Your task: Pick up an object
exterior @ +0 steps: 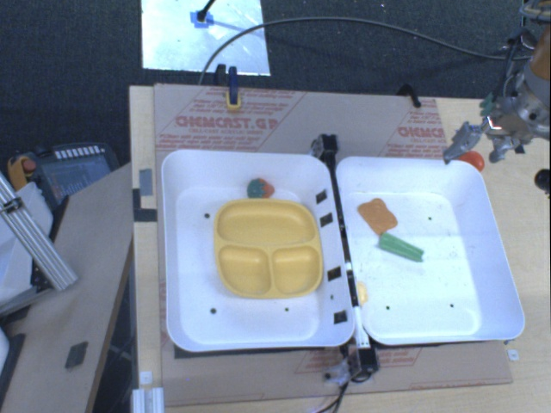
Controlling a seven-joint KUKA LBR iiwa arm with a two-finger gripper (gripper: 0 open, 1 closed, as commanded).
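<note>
Two shallow white bins are seen side by side on the bench (146, 127). In the left bin (185, 231) a yellow divided tray (267, 248) is laid at the centre, and a small green and orange ball (259, 188) is found just beyond it at twelve o'clock. In the right bin (465, 299) an orange piece (377, 215) and a green stick (400, 247) are placed near each other, toward ten o'clock of the bin's middle. The gripper (480, 144) is held above the right bin's far corner, at about one o'clock; its jaws are spread apart, released, with nothing gripped. A small orange-red thing (471, 158) is glimpsed just under them, at the bin's rim.
</note>
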